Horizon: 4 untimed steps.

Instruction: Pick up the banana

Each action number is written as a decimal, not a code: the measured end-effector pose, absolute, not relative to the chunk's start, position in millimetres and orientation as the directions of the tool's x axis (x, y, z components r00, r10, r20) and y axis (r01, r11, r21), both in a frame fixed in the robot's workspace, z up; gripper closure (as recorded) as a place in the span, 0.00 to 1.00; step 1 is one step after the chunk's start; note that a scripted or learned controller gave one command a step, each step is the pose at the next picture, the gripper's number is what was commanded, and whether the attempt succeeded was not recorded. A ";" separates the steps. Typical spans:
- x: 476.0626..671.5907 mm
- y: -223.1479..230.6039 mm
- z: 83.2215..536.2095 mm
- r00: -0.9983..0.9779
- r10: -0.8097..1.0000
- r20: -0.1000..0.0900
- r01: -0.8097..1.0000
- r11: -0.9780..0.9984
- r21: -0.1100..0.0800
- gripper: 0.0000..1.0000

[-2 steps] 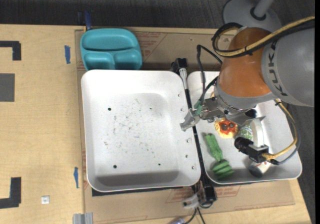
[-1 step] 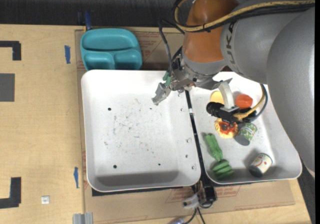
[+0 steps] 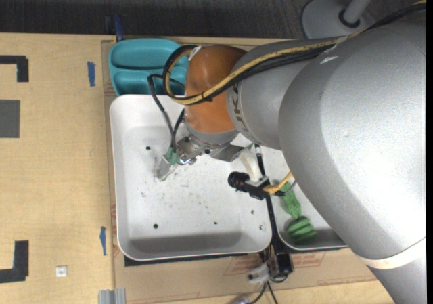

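Note:
My gripper (image 3: 166, 166) hangs low over the left white bin (image 3: 135, 228), near its upper middle, just above the bin floor. The orange wrist band (image 3: 210, 96) sits right above it, and the grey arm (image 3: 338, 133) covers most of the right side of the view. I see nothing I can tell to be held at the gripper's tip.
A teal container (image 3: 143, 64) stands behind the left bin's far edge. A green object (image 3: 298, 227) lies in the right bin (image 3: 318, 244) near its front left corner. Black cables (image 3: 252, 186) hang beside the wrist. The bench top (image 3: 54, 160) stretches to the left.

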<state>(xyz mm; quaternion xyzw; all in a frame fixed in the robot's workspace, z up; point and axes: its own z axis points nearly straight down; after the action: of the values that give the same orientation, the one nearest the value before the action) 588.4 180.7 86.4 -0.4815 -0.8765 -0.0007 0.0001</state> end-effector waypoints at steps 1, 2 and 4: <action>667.3 200.7 228.0 -0.620 0.784 -0.002 0.784 0.620 0.005 0.00; 635.0 203.0 86.6 -0.655 0.756 -0.002 0.756 0.655 0.002 0.00; 520.3 116.2 423.5 -0.855 0.518 -0.003 0.518 0.855 0.002 0.00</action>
<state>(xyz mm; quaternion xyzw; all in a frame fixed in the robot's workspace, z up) 520.3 116.2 423.5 -0.2690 -0.9631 -0.0006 -0.0019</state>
